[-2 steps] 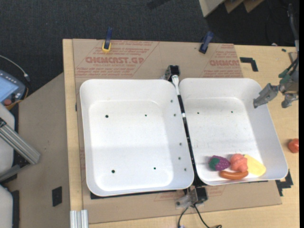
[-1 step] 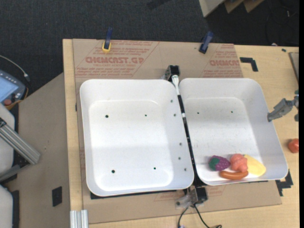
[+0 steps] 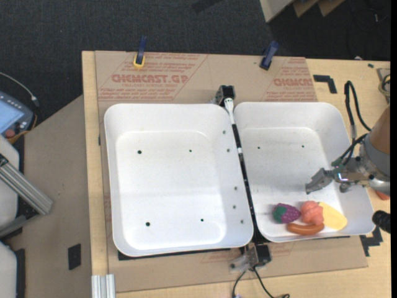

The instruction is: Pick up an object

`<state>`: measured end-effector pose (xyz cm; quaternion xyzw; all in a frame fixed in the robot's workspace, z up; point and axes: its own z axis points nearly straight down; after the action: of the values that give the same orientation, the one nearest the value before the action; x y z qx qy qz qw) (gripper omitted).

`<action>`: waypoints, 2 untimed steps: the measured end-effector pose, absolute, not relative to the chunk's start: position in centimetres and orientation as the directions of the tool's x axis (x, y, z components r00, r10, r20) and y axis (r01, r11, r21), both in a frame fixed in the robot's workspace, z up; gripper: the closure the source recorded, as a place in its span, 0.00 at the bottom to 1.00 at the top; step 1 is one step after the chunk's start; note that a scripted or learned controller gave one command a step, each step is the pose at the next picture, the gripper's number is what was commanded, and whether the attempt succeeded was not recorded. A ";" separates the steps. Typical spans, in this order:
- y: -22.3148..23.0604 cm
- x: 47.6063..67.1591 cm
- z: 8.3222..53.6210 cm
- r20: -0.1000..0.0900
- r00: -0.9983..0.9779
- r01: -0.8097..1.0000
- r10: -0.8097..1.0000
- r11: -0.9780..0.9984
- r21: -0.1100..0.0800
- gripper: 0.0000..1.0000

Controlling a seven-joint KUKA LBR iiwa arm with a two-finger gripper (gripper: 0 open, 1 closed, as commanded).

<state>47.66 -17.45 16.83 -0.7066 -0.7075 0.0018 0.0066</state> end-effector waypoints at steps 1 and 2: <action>-17.8 47.9 17.5 0.000 0.001 1.000 1.000 -0.001 0.001 0.00; -16.5 48.0 40.7 -0.005 -0.003 1.000 1.000 0.003 0.014 0.00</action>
<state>48.04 -16.54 40.70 -0.7061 -0.7081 -0.0031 -0.0067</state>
